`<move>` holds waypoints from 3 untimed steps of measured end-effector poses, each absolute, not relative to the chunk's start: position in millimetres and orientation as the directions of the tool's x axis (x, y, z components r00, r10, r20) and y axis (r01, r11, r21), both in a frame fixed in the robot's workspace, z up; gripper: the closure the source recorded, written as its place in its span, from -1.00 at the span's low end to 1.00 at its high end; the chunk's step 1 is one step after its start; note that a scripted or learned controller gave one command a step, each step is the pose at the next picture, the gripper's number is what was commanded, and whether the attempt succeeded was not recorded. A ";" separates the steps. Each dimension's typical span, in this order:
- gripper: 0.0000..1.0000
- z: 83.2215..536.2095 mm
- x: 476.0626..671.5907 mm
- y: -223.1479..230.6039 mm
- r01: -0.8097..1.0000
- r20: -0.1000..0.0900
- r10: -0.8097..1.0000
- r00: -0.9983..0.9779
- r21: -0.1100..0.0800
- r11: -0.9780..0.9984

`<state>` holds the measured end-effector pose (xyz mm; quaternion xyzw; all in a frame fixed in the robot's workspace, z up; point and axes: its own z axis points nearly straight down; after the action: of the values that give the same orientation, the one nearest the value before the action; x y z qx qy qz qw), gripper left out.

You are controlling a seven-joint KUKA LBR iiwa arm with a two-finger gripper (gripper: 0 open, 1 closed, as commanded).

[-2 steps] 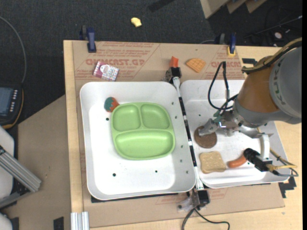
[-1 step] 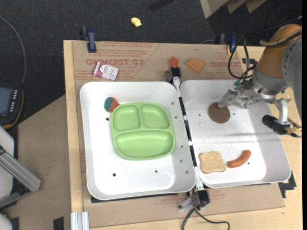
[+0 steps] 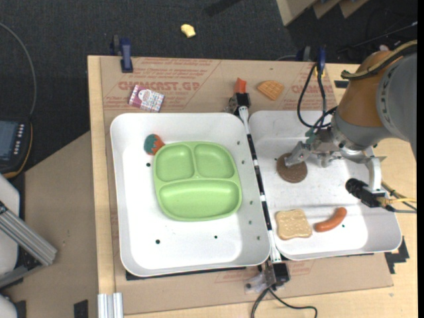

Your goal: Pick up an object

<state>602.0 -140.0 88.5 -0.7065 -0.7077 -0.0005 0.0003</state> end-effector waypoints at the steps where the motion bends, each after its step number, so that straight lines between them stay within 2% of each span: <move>1: -1.00 87.4 592.1 -92.4 1.000 -0.001 1.000 -0.002 0.005 0.002; 2: -1.00 86.7 632.7 -150.5 1.000 -0.004 1.000 0.002 0.007 -0.002; 3: -1.00 87.3 565.5 -171.9 1.000 0.000 1.000 0.003 0.003 -0.003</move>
<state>565.5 -171.9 87.3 -0.7083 -0.7059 -0.0011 -0.0008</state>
